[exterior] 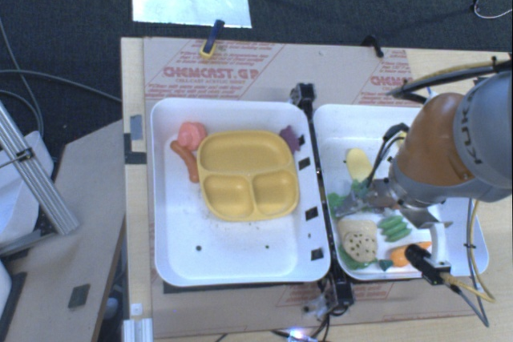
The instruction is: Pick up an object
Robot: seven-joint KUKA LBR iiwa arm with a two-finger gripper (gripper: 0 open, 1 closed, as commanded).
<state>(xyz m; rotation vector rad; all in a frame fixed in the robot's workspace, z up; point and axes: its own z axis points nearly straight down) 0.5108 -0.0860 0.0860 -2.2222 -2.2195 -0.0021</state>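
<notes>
Two shallow white bins sit side by side on a brown board printed with red lettering. The left bin (172,252) holds a yellow tray (244,174) with three compartments, one long at the top and two smaller below; it lies flat near the bin's middle. A pink rounded toy (191,134) touches the tray's upper left corner, and an orange-red sausage-shaped piece (186,162) runs down along the tray's left edge just beside it. A small purple item (289,138) peeks out at the tray's upper right corner. The right bin (337,128) carries the smaller toy foods: a pale yellow oval piece (358,164) near its upper left, a round tan cookie-like disc with dark specks (358,240) low on the left, a green ridged pod-like piece (393,228) just right of the disc, a bit of green (336,200) near the bin's left wall, and an orange piece (398,256) near the bottom rim. The arm (449,144), grey with an orange band, reaches in from the right and hangs over the right bin. Its gripper (358,200) points left, low over the bin between the yellow oval and the speckled disc, close to the green bits. Whether its claw is apart or closed cannot be told, since the metal parts blur together against the toys beneath, and nothing can be made out clamped in it.
</notes>
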